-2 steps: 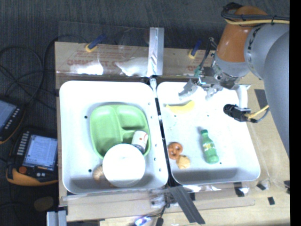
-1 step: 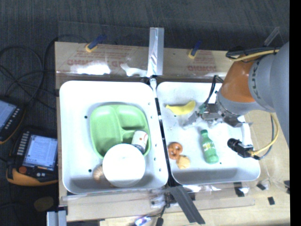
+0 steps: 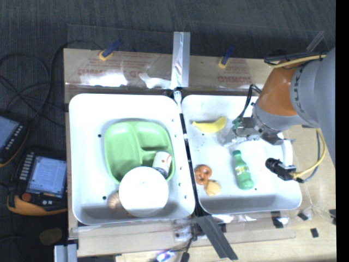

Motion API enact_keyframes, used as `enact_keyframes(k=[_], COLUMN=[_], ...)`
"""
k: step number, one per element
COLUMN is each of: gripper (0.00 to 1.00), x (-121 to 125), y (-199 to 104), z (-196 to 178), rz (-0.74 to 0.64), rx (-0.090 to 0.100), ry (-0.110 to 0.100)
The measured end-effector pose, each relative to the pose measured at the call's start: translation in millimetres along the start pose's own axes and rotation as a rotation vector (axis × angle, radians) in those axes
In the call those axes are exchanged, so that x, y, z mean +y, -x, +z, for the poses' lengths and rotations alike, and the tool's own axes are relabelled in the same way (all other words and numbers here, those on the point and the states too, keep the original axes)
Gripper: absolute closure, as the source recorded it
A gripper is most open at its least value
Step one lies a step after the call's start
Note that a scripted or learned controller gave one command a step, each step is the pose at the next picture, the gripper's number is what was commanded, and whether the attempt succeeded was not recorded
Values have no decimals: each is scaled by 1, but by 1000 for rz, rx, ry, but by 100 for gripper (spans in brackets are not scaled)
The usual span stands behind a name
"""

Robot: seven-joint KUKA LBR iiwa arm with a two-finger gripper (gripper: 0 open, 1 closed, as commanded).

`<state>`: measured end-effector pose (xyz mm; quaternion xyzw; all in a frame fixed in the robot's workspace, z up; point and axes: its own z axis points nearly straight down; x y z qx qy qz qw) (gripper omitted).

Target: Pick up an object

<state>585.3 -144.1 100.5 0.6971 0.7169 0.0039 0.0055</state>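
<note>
Camera view: the gripper (image 3: 238, 137) is poised between banana (image 3: 210, 125) and bottle (image 3: 242, 170); its grasp cannot be told; the bottle should be straddled squarely.

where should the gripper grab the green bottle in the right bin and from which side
Grip the green bottle across its middle, coming straight down from above. It lies flat on the right bin floor, cap toward the back, so its long sides face left and right with free space on both. The fingers should probably close across that narrow width. The gripper is just behind the cap.
</note>
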Motion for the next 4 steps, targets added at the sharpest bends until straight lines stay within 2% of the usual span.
enact_keyframes(k=[1, 2, 3, 4], gripper=[0, 0, 100, 100], x=[-1, -56, -55, -33], y=[0, 19, 19, -27], z=[1, 10, 0, -110], rz=[0, -49, -49, 98], rx=[0, -2, -1, 0], ry=[-2, -2, 0, -15])
